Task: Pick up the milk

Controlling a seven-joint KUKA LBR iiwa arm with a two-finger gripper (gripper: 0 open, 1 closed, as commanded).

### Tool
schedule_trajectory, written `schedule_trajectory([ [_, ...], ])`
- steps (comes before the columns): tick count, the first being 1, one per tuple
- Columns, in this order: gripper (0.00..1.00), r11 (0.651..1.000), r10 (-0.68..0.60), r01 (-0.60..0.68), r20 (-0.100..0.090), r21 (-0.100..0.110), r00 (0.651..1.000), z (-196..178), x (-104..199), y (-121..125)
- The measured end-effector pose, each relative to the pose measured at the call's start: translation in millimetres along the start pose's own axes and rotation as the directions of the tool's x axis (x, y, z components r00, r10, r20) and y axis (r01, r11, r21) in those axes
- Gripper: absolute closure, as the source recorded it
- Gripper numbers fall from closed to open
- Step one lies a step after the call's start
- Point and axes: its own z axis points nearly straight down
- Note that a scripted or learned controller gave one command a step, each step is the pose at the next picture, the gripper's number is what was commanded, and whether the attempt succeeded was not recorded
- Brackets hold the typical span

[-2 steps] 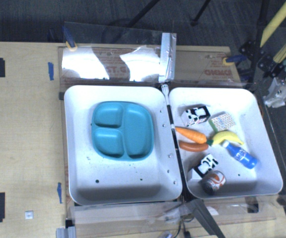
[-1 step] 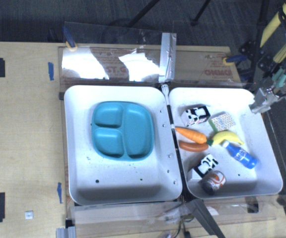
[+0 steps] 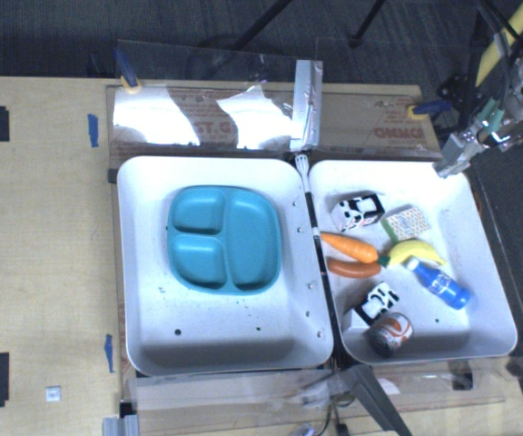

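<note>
Two small black-and-white cow-patterned cartons lie in the right bin (image 3: 488, 243). One milk carton (image 3: 360, 210) is near the bin's back left, the other carton (image 3: 377, 302) sits toward the front beside a can. My gripper (image 3: 454, 157) hangs at the right bin's far right corner, above the rim and well away from both cartons. Nothing shows in its grasp.
Between the cartons lie a carrot (image 3: 350, 244) and a sausage (image 3: 353, 267). A banana (image 3: 413, 252), a blue bottle (image 3: 440, 283) and a speckled packet (image 3: 407, 219) lie to their right. A brown can (image 3: 390, 331) is at the front. The left bin (image 3: 143, 316) holds a blue divided plate (image 3: 225, 239).
</note>
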Motion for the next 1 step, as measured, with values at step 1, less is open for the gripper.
schedule_trajectory([
  [1,1.00,0.990,0.141,-0.141,-0.003,0.007,0.990,0.1,28.7,-31.3],
])
